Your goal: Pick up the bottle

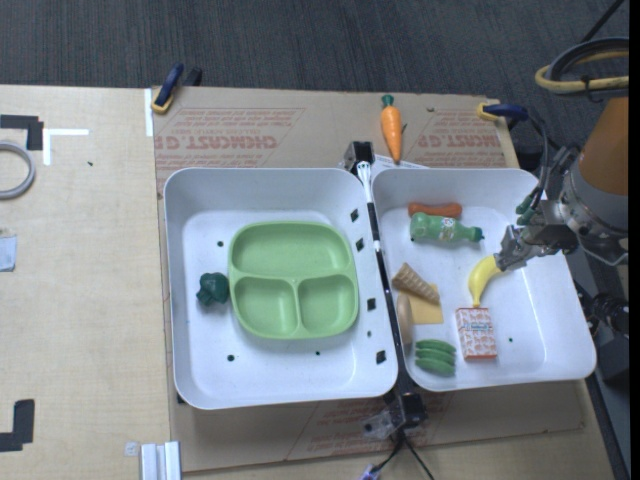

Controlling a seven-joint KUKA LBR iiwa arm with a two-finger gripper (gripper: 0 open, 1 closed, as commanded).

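Two white bins sat side by side on a bench. The green bottle (445, 230) lay on its side in the upper part of the right bin (560, 353), just below an orange sausage-like toy (436, 209). The gripper (510, 251) hovered right of the bottle, above a banana (481, 279); its opening could not be made out, and nothing was visibly held. A green divided tray (294, 279) filled the left bin (190, 358).

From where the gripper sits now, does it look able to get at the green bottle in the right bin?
Probably yes. The gripper hovers over the right bin, just right of the green bottle. The bottle lies on its side with open floor between them; a sausage touches its far side and the banana lies below.
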